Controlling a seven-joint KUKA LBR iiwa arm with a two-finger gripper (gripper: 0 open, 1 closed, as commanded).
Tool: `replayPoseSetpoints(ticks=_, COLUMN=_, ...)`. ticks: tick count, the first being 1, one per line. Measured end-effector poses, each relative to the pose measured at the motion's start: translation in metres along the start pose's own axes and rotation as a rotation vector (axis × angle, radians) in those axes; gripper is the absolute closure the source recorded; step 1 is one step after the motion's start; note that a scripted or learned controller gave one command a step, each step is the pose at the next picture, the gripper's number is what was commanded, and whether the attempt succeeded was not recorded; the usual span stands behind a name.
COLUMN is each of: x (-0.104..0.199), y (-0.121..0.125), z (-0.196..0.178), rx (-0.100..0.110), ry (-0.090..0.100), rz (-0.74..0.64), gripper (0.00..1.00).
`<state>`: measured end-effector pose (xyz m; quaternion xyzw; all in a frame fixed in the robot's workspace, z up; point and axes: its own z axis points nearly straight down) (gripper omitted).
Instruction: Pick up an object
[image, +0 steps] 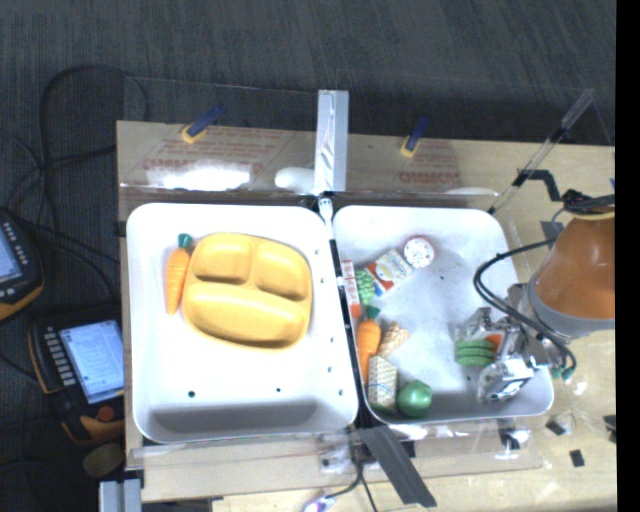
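Grey carpet surrounds a pale wooden bench (140, 150) bearing two white bins. In the left bin (150, 400) lie a yellow divided tray (247, 288) and a carrot (176, 276) touching its left edge. The right bin (450, 235) holds small toy foods. At its right side the gripper (492, 358) sits low over a green ridged object (474, 351); whether it grasps anything cannot be told.
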<state>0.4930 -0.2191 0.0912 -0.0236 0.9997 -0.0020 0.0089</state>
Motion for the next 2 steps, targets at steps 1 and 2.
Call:
replayPoseSetpoints(ticks=1, x=-0.007, y=0.017, z=0.000, rx=0.004, ry=0.004, rz=0.109, gripper=0.00)
replayPoseSetpoints(ticks=2, x=0.002, y=-0.002, z=0.000, rx=-0.001, ry=0.001, rz=0.036, gripper=0.00)
